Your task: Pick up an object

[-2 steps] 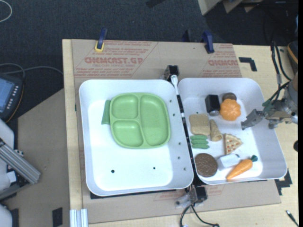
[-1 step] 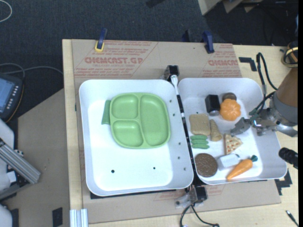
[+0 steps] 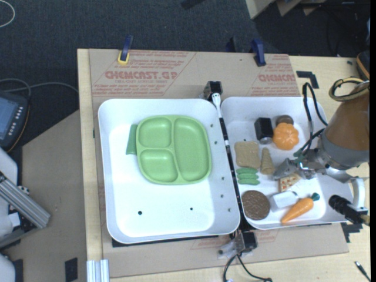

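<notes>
the right bin (image 3: pixel 235 107), in the right half of the frame, holds the pickable items: an orange fruit (image 3: pixel 285 136) upper right, a black block (image 3: pixel 264 128) beside it, a tan bread slice (image 3: pixel 247 154), green pea pods (image 3: pixel 247 177), a round brown cookie (image 3: pixel 255 204) and a carrot (image 3: pixel 299 208) lying at the lower edge.

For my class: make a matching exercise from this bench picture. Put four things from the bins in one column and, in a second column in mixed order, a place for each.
Things:
1. green divided plate
2. toy carrot
3. orange fruit
4. round brown cookie

Places:
A. far part of the right bin, beside a small black block
B. near left corner of the right bin
C. in the left bin
D. near edge of the right bin, right of the cookie

Pairs: 1-C, 2-D, 3-A, 4-B
</notes>
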Robot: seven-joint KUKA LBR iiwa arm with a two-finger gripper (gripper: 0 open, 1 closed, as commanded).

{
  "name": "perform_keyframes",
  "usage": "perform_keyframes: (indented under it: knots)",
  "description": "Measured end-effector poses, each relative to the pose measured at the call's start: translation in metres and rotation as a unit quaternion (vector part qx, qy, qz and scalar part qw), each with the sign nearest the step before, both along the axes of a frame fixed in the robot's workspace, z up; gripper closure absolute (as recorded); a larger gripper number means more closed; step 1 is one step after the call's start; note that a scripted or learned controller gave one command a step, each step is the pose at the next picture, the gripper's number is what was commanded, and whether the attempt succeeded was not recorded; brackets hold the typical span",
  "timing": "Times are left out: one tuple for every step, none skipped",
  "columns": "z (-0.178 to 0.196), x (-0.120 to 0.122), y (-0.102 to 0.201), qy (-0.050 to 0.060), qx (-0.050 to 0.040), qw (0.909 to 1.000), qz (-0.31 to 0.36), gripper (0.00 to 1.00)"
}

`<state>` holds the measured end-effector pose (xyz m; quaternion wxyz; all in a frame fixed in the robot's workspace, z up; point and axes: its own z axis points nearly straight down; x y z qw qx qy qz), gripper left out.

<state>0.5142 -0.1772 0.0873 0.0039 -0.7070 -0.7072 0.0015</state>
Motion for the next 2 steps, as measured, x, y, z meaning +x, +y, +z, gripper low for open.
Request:
perform_keyframes:
  knots:
    - [-0.003, 0.000, 0.000, -0.002, -0.0008, 1.0000, -0.001, 0.00]
    - [0.008, 0.000, 0.000, -0.003, -0.0015, 1.0000, -0.001, 1.00]
